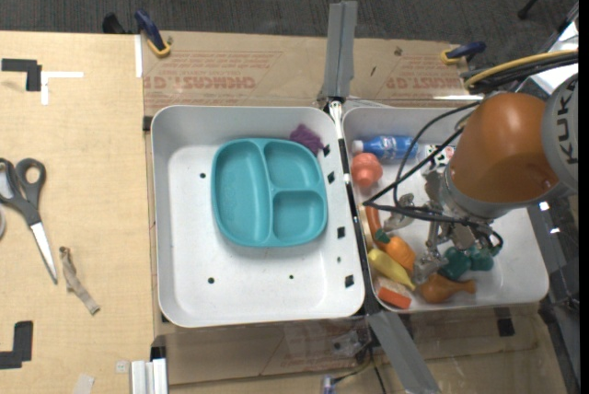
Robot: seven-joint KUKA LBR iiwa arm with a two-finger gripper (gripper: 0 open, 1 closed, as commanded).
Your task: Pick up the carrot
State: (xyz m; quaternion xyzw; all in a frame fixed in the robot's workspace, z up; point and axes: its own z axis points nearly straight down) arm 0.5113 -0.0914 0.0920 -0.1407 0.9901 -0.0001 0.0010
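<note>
Your gripper (440, 252) is down in the right bin (525, 286), low among the toy food, but the cables and the wrist's orange band (502, 148) overhang it, so you cannot tell from this view whether the jaws stand parted or closed, nor whether anything sits between them. Just left of the gripper lies the carrot (398, 251), a short orange piece, pressed close to a yellow banana (388, 268) below it and a thin reddish stick (372, 219) above it. Right of the gripper is a teal toy (460, 263), and beneath it an orange lump (440, 289); a red slice (394, 297) rests at the bin's near edge. My judgement is that the approach sits slightly to the right of the target, so shift towards the divider before you close, and line the jaws across the carrot's narrow width rather than along it. Come down slowly: the banana touches or nearly touches the carrot and could be pinched with it. Farther off, a pink ball (366, 168) and a bottle (386, 145) sit at the back, and the left bin (175, 226) carries a teal divided plate (270, 191), well clear of this work.
</note>
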